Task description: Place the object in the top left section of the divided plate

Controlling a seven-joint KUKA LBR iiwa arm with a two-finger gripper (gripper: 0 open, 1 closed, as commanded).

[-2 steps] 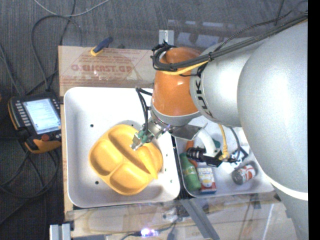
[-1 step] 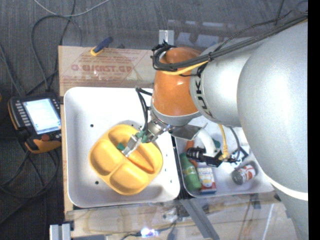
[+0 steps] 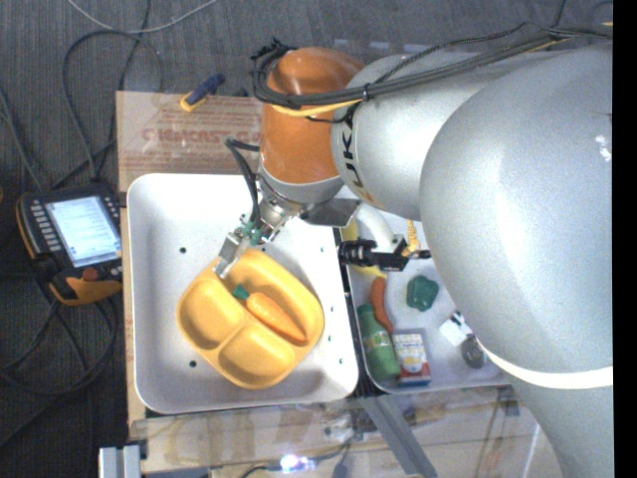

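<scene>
My pincer point(image 3: 236, 247) hangs over the left bin point(image 3: 159, 217), its tips at the far rim of the yellow divided plate point(image 3: 214, 312); how far open it is I cannot tell (the fingers are too small to read). The carrot point(image 3: 275, 313) lies in the plate's compartment nearest the bin's right wall, apart from my tips. The plate sits toward the bin's near right corner.

One fixed camera looks down at a slant on the table point(image 3: 179, 137); the left bin point(image 3: 159, 297) sits mid-frame, and the arm point(image 3: 478, 167) looms close, covering the right.
</scene>
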